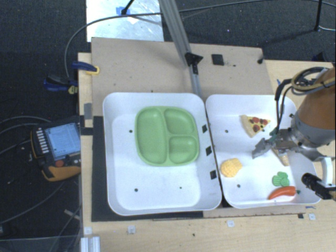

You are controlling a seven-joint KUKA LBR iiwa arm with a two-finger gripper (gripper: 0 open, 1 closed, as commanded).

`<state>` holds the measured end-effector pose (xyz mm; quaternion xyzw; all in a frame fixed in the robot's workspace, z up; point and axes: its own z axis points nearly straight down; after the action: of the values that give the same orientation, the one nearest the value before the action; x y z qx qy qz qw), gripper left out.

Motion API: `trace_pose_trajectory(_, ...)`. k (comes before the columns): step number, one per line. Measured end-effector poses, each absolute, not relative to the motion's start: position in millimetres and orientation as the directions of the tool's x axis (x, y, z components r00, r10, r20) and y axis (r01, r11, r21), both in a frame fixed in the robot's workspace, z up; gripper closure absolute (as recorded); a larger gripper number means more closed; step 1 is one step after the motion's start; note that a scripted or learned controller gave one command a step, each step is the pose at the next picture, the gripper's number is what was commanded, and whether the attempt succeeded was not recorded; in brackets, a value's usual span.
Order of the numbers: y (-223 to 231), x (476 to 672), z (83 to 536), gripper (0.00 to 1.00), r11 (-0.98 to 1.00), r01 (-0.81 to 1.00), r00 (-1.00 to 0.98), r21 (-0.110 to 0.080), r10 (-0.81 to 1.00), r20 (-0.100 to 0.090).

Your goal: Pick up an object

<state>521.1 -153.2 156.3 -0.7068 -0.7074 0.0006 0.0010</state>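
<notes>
End effector (264, 150) low in right bin (231, 109), mid-right of frame; can't tell its state, nothing visibly held. Pick not done yet. Candidates: pizza slice (254, 124) above it, yellow item (231, 167) lower left, red & green toys (282, 187) lower right.

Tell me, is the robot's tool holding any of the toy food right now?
No, nothing sits between the tool fingers. It hangs over the right bin, between the pizza slice and the yellow corn, touching neither.
</notes>
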Motion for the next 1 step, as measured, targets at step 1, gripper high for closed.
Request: trace_pose_trajectory(1, -155.3, 513.7, 95.9, 0.0, 0.001, 1.0, -0.001, -0.004, 1.0, 0.001)
